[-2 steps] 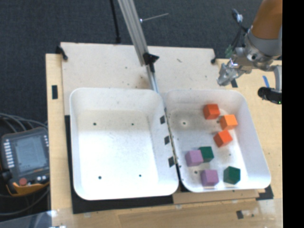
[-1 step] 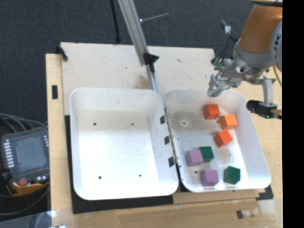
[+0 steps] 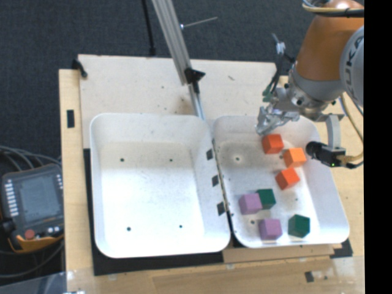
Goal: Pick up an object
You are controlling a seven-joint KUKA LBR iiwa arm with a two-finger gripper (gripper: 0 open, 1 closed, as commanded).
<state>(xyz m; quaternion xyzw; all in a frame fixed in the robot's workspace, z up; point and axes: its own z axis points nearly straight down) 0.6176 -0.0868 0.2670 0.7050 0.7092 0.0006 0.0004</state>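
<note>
The grey two-finger gripper point(image 3: 267, 127) is hanging just over the small orange-red block point(image 3: 272, 143) near the back edge of the right white bin point(image 3: 331, 201), holding nothing I can see, so going straight down should work best.

A robot lab: a control pendant point(image 3: 33, 202) at nine o'clock beside the surface point(image 3: 135, 81), and a metal camera pole point(image 3: 174, 38) at twelve.

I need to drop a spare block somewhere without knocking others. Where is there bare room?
The left bin is bare across its floor. In the right bin, only the strip along the divider is free; orange, purple and green blocks crowd its right side under the gripper.
</note>
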